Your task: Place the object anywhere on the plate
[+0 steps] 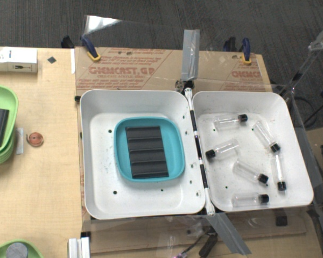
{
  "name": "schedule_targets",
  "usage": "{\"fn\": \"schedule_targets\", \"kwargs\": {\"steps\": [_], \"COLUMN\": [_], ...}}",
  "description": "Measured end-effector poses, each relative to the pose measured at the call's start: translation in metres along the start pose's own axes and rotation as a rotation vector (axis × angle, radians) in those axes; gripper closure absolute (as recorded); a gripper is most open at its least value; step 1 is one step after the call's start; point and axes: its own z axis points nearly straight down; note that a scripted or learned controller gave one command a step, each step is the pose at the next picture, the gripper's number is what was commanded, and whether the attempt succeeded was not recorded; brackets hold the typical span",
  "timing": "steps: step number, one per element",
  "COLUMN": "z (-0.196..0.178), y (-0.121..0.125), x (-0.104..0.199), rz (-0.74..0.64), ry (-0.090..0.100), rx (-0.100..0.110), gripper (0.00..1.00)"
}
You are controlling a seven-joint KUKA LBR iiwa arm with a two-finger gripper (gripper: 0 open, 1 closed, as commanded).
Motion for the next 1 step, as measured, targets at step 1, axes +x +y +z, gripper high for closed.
{"fn": "schedule_targets", "kwargs": {"steps": [1], "z": [-0.0202], "y": [0.01], "x": [0.0123], "rz": [0.144], "ry": [0.0], "rx": [0.0], "gripper": [0.0]}}
